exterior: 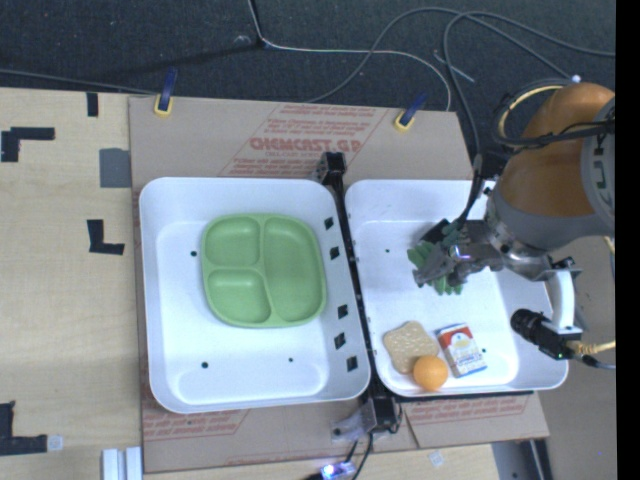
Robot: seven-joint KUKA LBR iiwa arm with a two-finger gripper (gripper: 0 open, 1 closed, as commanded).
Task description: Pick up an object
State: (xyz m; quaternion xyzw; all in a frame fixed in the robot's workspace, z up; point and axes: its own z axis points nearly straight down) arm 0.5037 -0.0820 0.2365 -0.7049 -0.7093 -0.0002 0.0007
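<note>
In the right bin (385, 218), my gripper (450, 256) is low over a dark green leafy object (432, 266) near the bin's middle. The gripper overlaps the object's right side and hides part of it. I cannot make out whether the object is lifted or resting on the bin floor. Toward the bin's front lie a round tan cracker-like piece (409, 340), a small orange ball (430, 373) and a red and white box (462, 350). The grey arm with its orange band (560, 168) comes in from the right.
The left bin (170, 268) holds a green divided plate (265, 270). A black divider (345, 268) with clips runs between the bins. Cables (400, 38) cross the dark surface behind the bench. A black fitting (540, 333) on the arm hangs over the right bin's front right corner.
</note>
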